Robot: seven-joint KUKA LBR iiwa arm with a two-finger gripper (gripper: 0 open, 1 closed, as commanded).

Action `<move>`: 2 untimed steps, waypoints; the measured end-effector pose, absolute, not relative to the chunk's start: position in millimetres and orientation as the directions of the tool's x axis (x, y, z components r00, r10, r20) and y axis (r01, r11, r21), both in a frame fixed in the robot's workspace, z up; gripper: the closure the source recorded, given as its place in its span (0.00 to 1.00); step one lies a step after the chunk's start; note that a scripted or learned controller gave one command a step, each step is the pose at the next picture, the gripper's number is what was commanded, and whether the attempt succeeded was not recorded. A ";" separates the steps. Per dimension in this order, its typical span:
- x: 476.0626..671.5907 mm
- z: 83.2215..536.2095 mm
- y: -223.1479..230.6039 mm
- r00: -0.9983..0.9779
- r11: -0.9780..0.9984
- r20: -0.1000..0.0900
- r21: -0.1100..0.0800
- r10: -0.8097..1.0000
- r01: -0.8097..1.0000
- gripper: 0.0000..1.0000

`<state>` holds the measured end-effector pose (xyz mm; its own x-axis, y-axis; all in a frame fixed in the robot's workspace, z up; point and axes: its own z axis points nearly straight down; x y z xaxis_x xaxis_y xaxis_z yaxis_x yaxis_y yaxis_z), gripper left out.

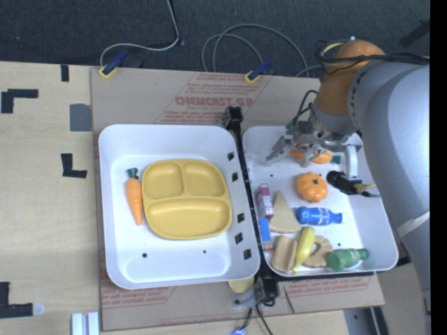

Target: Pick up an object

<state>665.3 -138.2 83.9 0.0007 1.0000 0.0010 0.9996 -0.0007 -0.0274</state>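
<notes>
Gripper (307, 149) sat low over the far part of the right bin (374, 218), the grey arm (394, 117) with its orange band (342, 75) reaching in from the right. From this angle I could not tell whether it was grasping anything; a small orange object (318, 157) lay directly under or just beside it, partly hidden. Just nearer than that, an orange pumpkin toy (311, 186) rested on the bin floor, apart from the gripper. Nearer again lay a blue and white bottle (318, 216) on its side, then a yellow banana (304, 246) across some tan bread-like pieces (283, 253), and a green bottle (346, 258) at the near right corner. A slim pink and blue item (265, 211) lay along the bin's left wall. The left bin (115, 250) held a yellow divided plate (187, 199), with a toy carrot (134, 197) just beside the plate's left edge. Both bins stood on a cardboard sheet (188, 96), with cables (237, 44) looping on the dark floor beyond.
</notes>
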 end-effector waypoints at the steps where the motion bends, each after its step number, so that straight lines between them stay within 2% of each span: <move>1: 669.1 154.2 -172.9 0.001 -0.001 -0.002 0.004 1.000 1.000 0.00; 2: 650.0 82.3 -169.2 -0.001 0.001 -0.004 0.002 1.000 1.000 0.00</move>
<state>650.0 -169.2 82.3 -0.0014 1.0000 -0.0035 1.0000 0.0014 0.0023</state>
